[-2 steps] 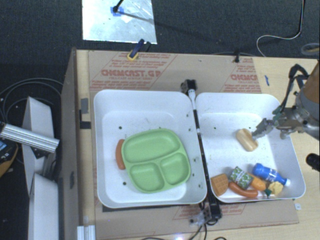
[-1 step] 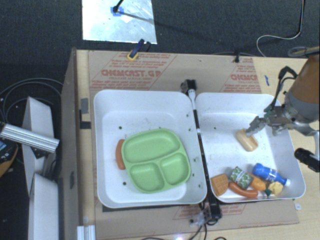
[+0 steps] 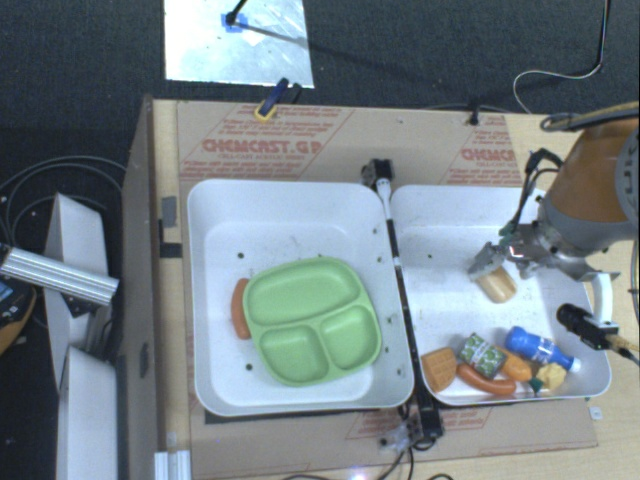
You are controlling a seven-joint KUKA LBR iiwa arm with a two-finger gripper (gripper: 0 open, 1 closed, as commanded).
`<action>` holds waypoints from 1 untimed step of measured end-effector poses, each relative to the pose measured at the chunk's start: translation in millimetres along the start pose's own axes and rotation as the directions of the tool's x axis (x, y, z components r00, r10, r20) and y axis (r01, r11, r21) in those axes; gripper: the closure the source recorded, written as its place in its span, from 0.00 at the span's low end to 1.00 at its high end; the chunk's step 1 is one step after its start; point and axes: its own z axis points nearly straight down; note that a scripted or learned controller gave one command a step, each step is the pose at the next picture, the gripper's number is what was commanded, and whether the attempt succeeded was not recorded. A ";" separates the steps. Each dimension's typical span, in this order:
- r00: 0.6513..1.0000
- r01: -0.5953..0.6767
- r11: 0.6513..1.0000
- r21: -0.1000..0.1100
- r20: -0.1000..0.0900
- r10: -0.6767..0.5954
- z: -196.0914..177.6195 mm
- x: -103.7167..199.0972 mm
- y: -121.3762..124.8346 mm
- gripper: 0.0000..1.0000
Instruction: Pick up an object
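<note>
A: What do you have along the near edge?

B: In your right bin, a near-side cluster: one cracker-like piece, one green packet, one sausage, one blue bottle.

A: And the left bin?

B: One green divided plate, one sausage-like piece at its left edge.

A: Farther back?

B: One tan object just under your gripper. Whether the fingers are apart or clamped, you cannot tell.

Even overhead light, soft focus, glare on the foil sheet.
</note>
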 end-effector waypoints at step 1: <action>1.000 -0.001 1.000 0.000 0.001 0.001 46.6 -21.4 0.4 0.00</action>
